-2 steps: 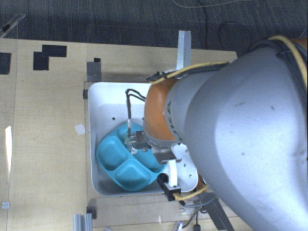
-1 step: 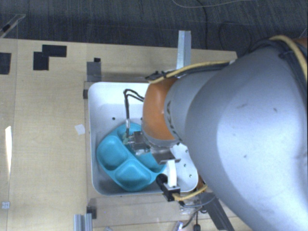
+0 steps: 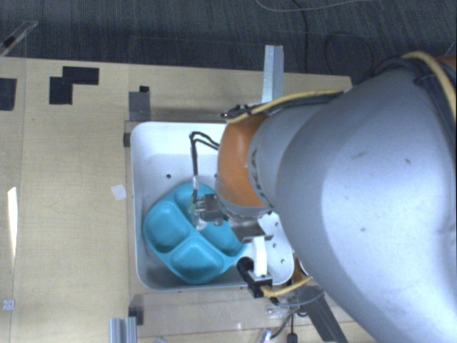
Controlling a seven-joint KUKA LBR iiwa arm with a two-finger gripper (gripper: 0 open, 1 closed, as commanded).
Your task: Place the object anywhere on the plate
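A pale wooden bench (image 3: pixel 71 213) under a dark carpeted floor edge carries a shallow white bin (image 3: pixel 161 156). In the bin's lower half lies a blue divided plate (image 3: pixel 171 238), its compartments bare where they show. The object to be placed cannot be made out. The gripper (image 3: pixel 203 213) sits over the plate's right edge, its state hidden by the wrist. The big grey arm (image 3: pixel 357 206), orange-banded, covers the right side
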